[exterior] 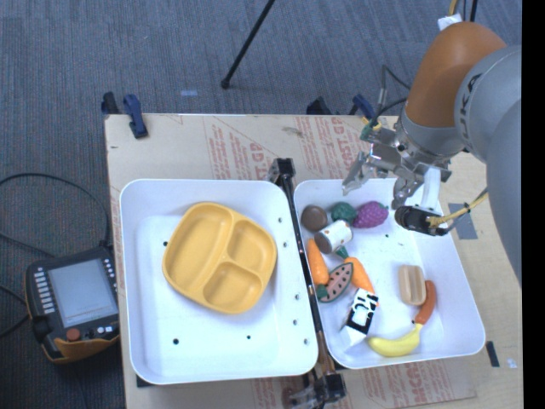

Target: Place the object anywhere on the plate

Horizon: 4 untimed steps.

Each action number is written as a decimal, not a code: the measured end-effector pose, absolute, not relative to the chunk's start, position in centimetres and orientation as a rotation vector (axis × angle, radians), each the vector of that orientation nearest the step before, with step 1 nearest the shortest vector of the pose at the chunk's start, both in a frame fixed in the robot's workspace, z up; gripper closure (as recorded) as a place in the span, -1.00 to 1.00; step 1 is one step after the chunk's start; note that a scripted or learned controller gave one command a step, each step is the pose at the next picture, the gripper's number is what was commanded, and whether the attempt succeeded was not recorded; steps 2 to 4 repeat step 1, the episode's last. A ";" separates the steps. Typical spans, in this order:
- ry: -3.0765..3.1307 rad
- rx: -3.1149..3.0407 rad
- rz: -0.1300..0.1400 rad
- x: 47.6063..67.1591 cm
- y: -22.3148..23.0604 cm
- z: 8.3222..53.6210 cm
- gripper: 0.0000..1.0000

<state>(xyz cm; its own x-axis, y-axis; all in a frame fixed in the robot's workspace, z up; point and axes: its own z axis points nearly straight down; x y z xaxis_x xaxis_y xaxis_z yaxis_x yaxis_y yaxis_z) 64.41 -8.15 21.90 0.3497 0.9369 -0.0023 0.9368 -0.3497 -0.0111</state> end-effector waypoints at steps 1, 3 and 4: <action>-1.787 -2.574 0.013 64.4 -8.2 21.9 -1.00; -1.787 -2.574 0.013 64.4 -8.2 21.9 -1.00; -1.787 -2.574 0.013 64.4 -8.2 21.9 -1.00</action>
